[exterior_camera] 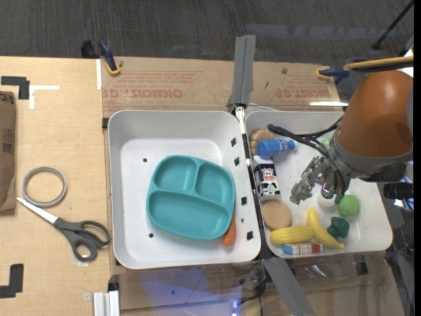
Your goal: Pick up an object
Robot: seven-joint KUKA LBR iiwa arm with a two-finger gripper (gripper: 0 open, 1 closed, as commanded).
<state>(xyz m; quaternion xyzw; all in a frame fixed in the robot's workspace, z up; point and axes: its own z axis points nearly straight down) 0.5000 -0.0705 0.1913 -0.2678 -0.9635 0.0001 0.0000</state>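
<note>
1. White plastic walls bound the right bin; objects crowd its left and front edges, leaving bare floor mid-bin.
2. The metallic pincer hangs over that bare floor; whether it is released or clenched I cannot tell.
3. A smooth, curved yellow banana lies just beside it, long axis running toward the front-right corner.
4. The left bin holds a teal divided plate.

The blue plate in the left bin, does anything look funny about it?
Yes. A carrot is wedged under the lower right edge of the plate, so the plate probably rests on it rather than lying flat.
</note>
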